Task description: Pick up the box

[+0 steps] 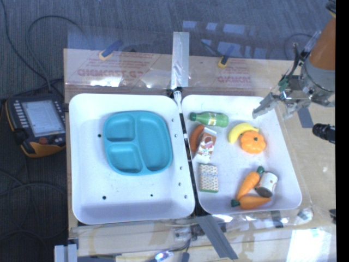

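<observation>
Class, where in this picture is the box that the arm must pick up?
The box lies flat in the right bin, near its left wall, just below the small carton and left of the carrots.

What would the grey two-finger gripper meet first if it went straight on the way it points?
Likely the yellow banana beside the orange fruit; the gripper points down-left into the right white bin, though depth is unclear.

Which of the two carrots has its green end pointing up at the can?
The upper carrot, standing slanted with its green tip touching the can. The other carrot lies flat below it, green end pointing left.
</observation>
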